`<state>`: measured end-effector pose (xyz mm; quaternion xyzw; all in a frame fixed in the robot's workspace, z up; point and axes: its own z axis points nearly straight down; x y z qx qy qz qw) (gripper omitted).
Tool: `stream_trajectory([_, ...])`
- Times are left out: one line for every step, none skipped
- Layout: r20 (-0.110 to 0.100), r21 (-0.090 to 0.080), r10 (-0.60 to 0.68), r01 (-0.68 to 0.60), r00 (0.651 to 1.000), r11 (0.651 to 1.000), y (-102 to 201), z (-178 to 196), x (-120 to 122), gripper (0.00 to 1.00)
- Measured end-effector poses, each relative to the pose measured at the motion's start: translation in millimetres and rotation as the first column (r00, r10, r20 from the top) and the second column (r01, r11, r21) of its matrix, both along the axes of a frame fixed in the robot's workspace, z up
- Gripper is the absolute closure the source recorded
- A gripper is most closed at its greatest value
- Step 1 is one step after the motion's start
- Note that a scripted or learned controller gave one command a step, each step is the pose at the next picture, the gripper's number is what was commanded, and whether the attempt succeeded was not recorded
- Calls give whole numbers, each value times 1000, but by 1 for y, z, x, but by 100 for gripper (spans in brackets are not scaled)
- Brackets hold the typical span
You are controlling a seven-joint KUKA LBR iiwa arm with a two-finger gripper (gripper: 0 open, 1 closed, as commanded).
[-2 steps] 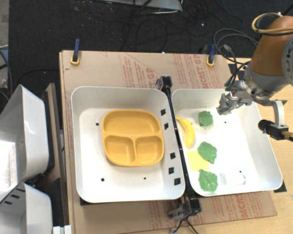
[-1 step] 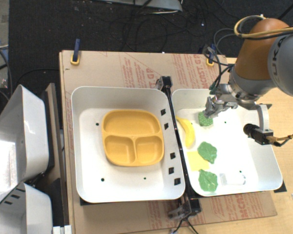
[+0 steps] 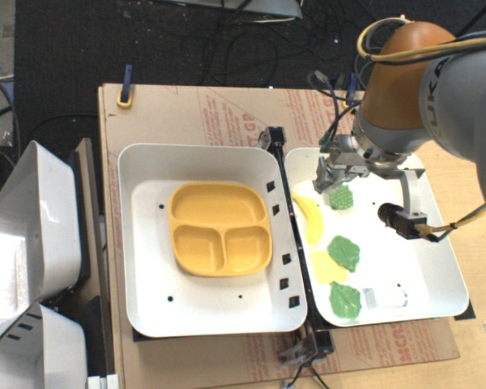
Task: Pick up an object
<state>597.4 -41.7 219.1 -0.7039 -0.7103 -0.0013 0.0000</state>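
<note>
My gripper [image 3: 334,181] hangs over the upper left part of the right bin [image 3: 437,258], directly above a small green leafy piece [image 3: 341,198] and very near or touching its top. To its left a yellow banana-shaped piece [image 3: 309,215] lies along the bin's left wall. Further toward the front lie a second green piece [image 3: 344,253], a flat yellow piece [image 3: 327,267] and a third green piece [image 3: 345,300]. A small pale object [image 3: 386,298] rests near the front wall.
The left bin [image 3: 138,217] holds a yellow divided plate [image 3: 221,228]. The grey arm with its orange band [image 3: 409,63] reaches in from the upper right over the right bin's back edge. A black fitting on a cable [image 3: 398,218] hangs over the right bin's middle.
</note>
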Motion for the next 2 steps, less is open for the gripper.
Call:
stream_trajectory([-2, 0, 0, 0, 1000, 1000, 62, -3, 0, 100])
stream_trajectory([-1, -1, 0, 0, 1000, 1000, 114, -3, 1, 100])
